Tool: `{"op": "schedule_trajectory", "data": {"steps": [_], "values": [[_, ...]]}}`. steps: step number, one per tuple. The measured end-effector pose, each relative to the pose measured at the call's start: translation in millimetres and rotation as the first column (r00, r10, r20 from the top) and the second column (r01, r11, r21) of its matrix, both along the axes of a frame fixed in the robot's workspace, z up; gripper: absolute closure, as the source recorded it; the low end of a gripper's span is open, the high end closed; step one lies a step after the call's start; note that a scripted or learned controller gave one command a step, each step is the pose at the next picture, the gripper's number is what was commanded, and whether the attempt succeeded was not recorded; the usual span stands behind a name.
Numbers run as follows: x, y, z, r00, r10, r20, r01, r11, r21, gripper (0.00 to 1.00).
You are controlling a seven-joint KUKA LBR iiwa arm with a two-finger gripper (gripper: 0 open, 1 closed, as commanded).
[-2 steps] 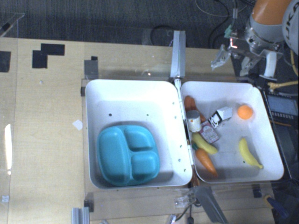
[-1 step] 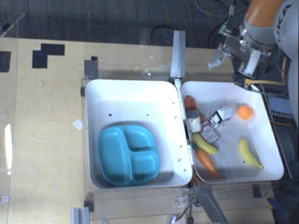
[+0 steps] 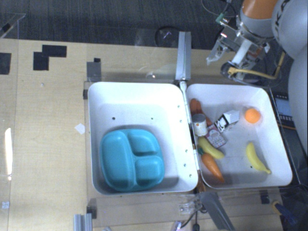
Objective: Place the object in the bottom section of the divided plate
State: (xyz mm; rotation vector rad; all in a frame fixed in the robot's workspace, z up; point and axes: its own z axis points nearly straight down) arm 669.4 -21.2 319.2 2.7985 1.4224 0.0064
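A teal divided plate (image 3: pixel 117 160) lies in the left bin (image 3: pixel 98 109), towards its front left. It has one long section on the left and two small ones on the right, all bare. My gripper (image 3: pixel 225 60) hangs above the bench behind the right bin's (image 3: pixel 281 150) far edge. It is open, with nothing between its fingers, and far from the plate. The right bin holds an orange (image 3: pixel 252 115), a banana (image 3: pixel 256 158), a carrot (image 3: pixel 212 166), a second yellow fruit (image 3: pixel 212 148) and a small can (image 3: pixel 199 125).
A white box (image 3: pixel 228 119), a small patterned packet (image 3: pixel 216 138) and a brown sausage-like item (image 3: pixel 195 105) crowd the right bin's left side. A metal divider post (image 3: pixel 183 57) stands behind the two bins. Cables (image 3: pixel 250 73) trail under the wrist.
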Motion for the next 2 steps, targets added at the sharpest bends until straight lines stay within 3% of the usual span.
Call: {"op": "schedule_trajectory", "data": {"steps": [1,2], "values": [[-3.3,73.2,-27.5,0.999,0.048,-0.003,-0.048,0.999,0.001,0.00],[-25.8,115.8,-15.8,0.964,-0.266,-0.003,0.266,0.964,0.002,0.00]]}}
